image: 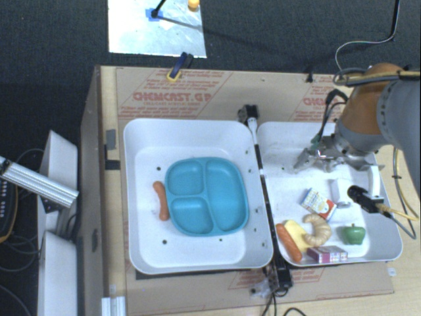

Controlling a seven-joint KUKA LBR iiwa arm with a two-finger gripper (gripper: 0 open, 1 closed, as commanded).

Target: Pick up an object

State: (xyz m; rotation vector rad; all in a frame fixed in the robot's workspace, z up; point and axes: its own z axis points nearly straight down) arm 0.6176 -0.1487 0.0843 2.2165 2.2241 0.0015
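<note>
The left bin (191, 140) holds a sausage (161, 200) lying lengthwise, just beside the left edge of a blue plate (206, 196) that has three compartments. The plate sits about mid-bin.

The right bin (283, 143) touches the left one along a shared wall. Its things are crowded into the near half. A carrot (287, 241) lies at a slant by the dividing wall, with a yellow wedge (293, 231) touching its right side. A croissant (318, 228) is just right of the wedge, and a small white-and-orange carton (317, 203) sits above it, near but seemingly apart. A purple box (327, 255) lies flat along the near wall, below the croissant. A green pepper (353, 234) stands further right, apart from the rest.

The claw (320, 158) is low over bare white floor in the far half of the right bin, well apart from the sausage and some way above the carton, the nearest thing to it. It touches none of the toys. From this angle its metal tip is a blur of bright parts, so how wide it is open cannot be told. The arm (375, 110) reaches in from the right.
</note>
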